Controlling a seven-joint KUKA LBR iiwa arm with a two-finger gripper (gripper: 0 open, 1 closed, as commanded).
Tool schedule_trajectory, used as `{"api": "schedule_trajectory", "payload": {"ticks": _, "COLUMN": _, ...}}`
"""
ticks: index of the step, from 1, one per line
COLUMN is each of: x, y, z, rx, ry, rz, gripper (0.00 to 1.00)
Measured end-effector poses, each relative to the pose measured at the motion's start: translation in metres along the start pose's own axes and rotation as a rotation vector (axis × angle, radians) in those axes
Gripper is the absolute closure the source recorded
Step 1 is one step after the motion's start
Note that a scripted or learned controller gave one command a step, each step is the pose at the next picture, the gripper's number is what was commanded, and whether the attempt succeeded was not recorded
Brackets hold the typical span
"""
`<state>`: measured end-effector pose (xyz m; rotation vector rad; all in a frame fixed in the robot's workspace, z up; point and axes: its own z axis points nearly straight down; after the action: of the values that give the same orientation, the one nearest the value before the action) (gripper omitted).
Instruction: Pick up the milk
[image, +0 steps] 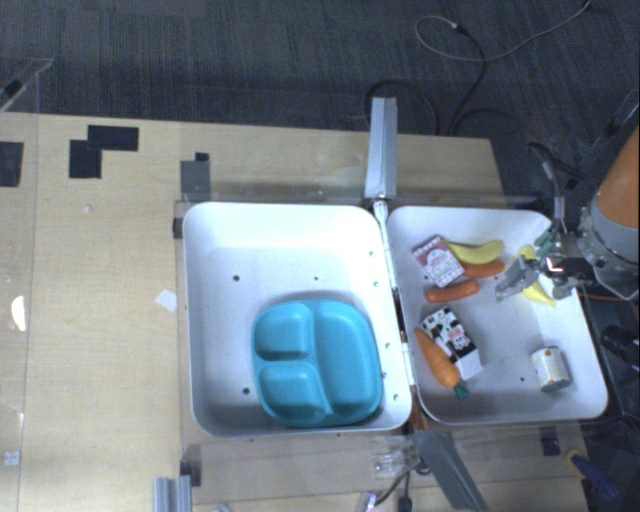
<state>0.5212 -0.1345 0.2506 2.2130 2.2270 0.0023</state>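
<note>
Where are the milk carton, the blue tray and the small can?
milk carton (449, 336), camera view, on its black-and-white spotted face.
blue tray (345, 352), camera view, on the floor of its large right compartment.
small can (550, 367), camera view, on the middle of its side.

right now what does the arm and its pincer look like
The arm is grey with an orange band above the wrist. The pincer at its end is grey metal with small green and red spots near its base, and dark cables run beside it.
</note>
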Motion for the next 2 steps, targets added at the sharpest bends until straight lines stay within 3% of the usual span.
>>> {"api": "schedule_trajectory", "payload": {"ticks": 1, "x": 0.032, "y": -0.013, "z": 0.116, "rx": -0.001, "ry": 0.001, "rz": 0.082, "gripper": 0.0}}
{"api": "schedule_trajectory", "payload": {"ticks": 2, "x": 0.048, "y": 0.004, "z": 0.142, "rx": -0.044, "ry": 0.001, "rz": 0.193, "gripper": 0.0}}
